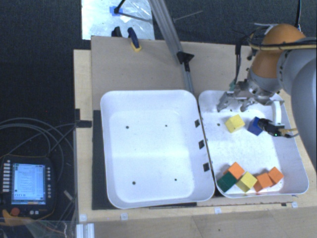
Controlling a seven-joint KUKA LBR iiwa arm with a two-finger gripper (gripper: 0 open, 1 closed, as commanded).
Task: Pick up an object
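The arm (292, 58) comes in from the right side, at the far part of the bench. Its grey body fills the right edge, and the orange band (277, 46) sits above the wrist. From there the wrist bends down and to the left, so the gripper (233, 102) hangs over the far left part of the right bin (297, 180). The fingers (223, 103) point down and are spread apart, so the gripper is open, and nothing is between them.

A yellow cube (235, 123) lies in the right bin, just near of the gripper and a little to the right, not touching the fingers. A blue cube (255, 126) lies beside it on the right, partly under a white part of the wrist.

At the near edge of the same bin there is a group of cubes close together: a dark green cube (227, 182), a second yellow cube (246, 182), and three orange cubes (236, 170) (263, 181) (275, 175).

The left bin (111, 133) stands just beside the right one. A teach pendant (27, 185) with a lit screen lies on the floor at the near left.
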